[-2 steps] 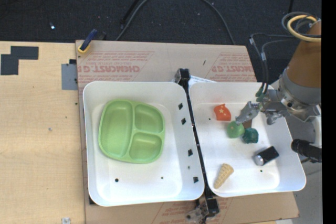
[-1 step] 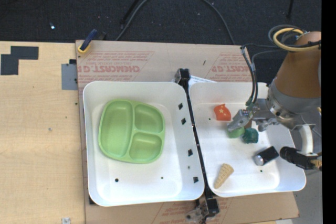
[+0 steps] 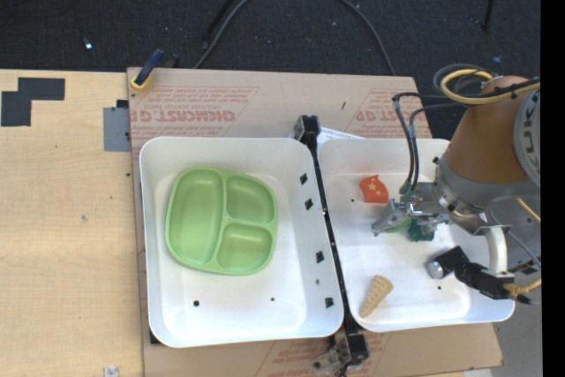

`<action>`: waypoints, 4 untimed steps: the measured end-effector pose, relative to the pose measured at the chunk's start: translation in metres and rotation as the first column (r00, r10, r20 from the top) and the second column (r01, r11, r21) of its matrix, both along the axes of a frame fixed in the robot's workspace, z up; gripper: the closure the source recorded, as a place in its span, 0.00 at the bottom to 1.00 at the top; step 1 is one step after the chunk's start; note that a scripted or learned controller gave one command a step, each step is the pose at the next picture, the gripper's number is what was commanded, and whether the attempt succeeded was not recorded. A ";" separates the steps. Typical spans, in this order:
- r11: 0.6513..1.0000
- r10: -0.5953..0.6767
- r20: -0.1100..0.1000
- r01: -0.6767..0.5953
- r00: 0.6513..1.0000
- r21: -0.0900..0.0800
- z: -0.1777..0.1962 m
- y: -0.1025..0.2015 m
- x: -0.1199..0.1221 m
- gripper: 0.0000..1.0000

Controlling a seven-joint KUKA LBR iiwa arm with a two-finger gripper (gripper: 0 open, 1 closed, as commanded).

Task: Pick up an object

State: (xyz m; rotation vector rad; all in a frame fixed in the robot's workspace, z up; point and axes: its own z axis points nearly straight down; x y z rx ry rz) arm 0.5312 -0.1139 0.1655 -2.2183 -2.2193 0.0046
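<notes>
Dark floor and cables frame the surface (image 3: 62,216) as the claw (image 3: 402,221) hangs low in the right bin (image 3: 415,318), grip impossible to judge, beside a red block (image 3: 374,189); a green piece (image 3: 421,231) underneath could deflect any grasp.

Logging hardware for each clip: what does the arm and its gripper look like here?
The arm enters from the right: a broad orange-brown band above a grey wrist section. Black cables loop along it, and a yellow cable coil sits near its top. The gripper is small, of grey metal, with a green part behind it.
</notes>
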 end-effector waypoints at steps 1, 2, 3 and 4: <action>1.000 0.000 -0.001 0.000 1.000 0.000 -0.057 0.004 0.007 0.00; 1.000 -0.002 0.003 0.002 1.000 0.000 -0.044 0.003 0.008 1.00; 1.000 0.000 0.009 0.000 1.000 -0.001 0.018 0.006 0.009 1.00; 1.000 0.000 0.009 0.000 1.000 -0.001 0.074 0.007 0.019 1.00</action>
